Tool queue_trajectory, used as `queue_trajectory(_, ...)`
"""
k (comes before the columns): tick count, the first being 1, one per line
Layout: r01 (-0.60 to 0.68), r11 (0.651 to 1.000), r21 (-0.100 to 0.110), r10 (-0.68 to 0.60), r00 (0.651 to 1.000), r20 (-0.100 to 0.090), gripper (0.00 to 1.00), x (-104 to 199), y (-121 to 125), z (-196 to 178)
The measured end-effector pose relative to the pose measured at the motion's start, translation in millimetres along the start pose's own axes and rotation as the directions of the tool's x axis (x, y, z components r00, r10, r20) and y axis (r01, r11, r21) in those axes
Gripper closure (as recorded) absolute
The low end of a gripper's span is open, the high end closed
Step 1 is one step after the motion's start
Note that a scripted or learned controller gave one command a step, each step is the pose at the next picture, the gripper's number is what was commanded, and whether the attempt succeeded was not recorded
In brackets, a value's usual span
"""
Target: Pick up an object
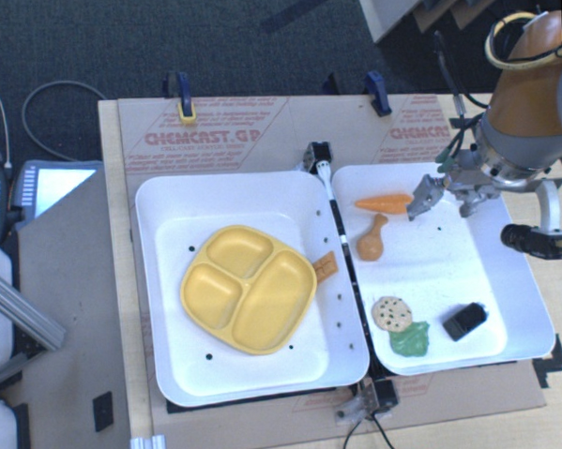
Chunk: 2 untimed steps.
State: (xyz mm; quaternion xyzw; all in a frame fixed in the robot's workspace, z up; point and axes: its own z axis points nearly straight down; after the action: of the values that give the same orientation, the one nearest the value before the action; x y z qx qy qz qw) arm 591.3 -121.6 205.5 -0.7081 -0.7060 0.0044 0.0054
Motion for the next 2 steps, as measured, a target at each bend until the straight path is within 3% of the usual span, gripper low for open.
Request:
queue_trajectory(1, 0.003, 1.000, -0.014, -0.003, 1.000, 0.002, 0.00, 0.2, 2.9, -7.8)
queue_trajectory(2, 0.003, 1.000, -0.008, -0.003, 1.000, 0.000, 0.00, -4.0, 7.5, 37.4)
